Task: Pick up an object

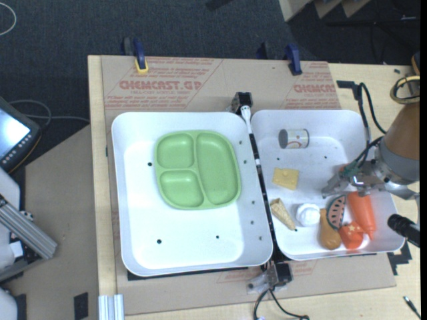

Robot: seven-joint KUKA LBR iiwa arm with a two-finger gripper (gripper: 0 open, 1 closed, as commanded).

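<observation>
here, hand [345, 182] low in right bin [320, 122], above watermelon slice [338, 210]

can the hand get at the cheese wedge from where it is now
Probably yes. The cheese wedge lies alone on bare bin floor, with nothing between it and the hand to its right.

The arm [404, 139] is extended in from the right, its wrist angled down and the gripper [348, 180] held low.
</observation>
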